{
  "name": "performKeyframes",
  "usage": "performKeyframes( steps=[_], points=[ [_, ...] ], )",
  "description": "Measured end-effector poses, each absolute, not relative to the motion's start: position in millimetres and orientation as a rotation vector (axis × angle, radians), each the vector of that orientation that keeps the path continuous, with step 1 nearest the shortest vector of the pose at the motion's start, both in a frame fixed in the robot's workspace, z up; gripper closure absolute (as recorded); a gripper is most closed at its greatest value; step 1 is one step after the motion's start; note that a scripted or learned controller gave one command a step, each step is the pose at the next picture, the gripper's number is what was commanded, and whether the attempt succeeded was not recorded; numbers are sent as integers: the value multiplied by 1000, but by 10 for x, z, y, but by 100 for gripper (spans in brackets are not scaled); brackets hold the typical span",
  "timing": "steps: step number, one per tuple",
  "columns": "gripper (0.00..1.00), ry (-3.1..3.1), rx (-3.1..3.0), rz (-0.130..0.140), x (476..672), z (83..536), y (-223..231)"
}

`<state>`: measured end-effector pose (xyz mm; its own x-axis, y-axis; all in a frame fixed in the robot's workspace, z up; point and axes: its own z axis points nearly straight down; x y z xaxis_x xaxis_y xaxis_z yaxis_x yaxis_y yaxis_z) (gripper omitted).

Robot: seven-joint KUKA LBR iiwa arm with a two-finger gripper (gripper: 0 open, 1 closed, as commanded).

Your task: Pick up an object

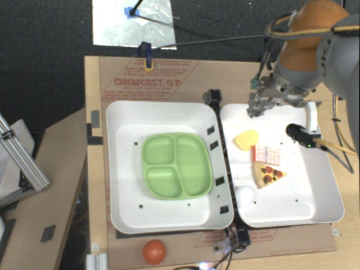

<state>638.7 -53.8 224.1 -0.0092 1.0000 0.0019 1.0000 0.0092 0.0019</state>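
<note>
Gripper (256, 109) upper right, grip state unclear; yellow piece (246, 140) just below it. Board (147, 82) reads "CHEMCAST GP".

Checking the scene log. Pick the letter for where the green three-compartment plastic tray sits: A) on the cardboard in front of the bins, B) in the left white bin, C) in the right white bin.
B: the green three-compartment plastic tray lies flat inside the left white bin.
</note>
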Motion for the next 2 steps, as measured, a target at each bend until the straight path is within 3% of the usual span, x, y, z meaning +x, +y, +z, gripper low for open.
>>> performKeyframes(
  steps=[2],
  points=[
    [100,-2232,-2209,-4,6301,2088,552]
  ],
)
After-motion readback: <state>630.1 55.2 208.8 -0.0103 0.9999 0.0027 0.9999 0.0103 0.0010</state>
